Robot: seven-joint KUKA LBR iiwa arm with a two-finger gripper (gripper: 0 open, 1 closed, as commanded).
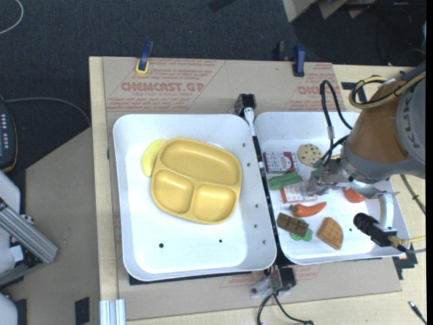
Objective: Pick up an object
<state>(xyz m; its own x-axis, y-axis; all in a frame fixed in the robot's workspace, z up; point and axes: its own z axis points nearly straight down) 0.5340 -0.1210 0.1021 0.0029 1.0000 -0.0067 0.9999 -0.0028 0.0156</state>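
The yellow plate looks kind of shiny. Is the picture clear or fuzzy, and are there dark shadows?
In the camera view, the yellow plate shows soft pale sheen on its ridges, no harsh glare. The light is even and the shadows are faint. The picture is slightly soft: small toys near the gripper in the right bin look a bit fuzzy.
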